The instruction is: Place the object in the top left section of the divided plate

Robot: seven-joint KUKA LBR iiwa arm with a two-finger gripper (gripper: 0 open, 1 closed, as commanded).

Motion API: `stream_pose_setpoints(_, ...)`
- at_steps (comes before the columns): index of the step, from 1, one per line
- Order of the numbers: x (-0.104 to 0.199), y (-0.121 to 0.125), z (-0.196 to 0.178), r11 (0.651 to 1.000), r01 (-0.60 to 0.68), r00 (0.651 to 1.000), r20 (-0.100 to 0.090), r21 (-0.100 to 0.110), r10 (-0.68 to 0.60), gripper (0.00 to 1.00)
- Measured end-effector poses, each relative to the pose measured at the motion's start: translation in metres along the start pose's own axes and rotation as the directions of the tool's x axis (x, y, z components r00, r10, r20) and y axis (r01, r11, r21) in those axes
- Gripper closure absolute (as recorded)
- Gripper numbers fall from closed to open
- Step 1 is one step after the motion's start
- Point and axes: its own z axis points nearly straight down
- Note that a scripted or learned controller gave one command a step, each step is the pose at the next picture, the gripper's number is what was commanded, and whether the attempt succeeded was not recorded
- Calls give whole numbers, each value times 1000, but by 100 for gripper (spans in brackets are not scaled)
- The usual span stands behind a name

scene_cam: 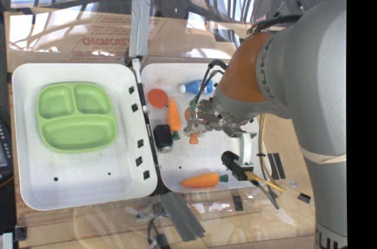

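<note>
Fingers [194,124] sit low over the right bin [203,160], pointing toward the bin divider. We can't tell whether they're spread or closed; the wrist hardware blocks the tips. Something small and orange shows right at the tips, touching or just under them, but we can't confirm a grip.

Task target: the divided plate [75,117], light green, rounded rectangle, three compartments: two small ones along the top, one wide one below. All three look bare. It lies flat in the left bin [76,183], well apart from the fingers, across the divider. The top left section is the far corner from the fingers.

Near the fingers in the right bin:
- orange carrot [174,114], upright-ish, just beside the fingers on the plate side
- red-orange round piece [157,98] just above that carrot
- small black block [162,137] below the carrot, against the divider
- blue-and-white bottle [194,88] above the fingers, partly under a cable
- second carrot [202,181] with green top, lying flat along the bin's near edge, well below the fingers

Writing: a cardboard sheet [106,36] behind the bins on the table carries red print, mirrored or glare-washed; we can't read it reliably. No labels legible on the bottle.
</note>
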Motion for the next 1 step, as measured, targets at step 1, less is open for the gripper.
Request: stream_pose_setpoints(1,-2,-48,61,994,-110,994,-3,-16,110,100)
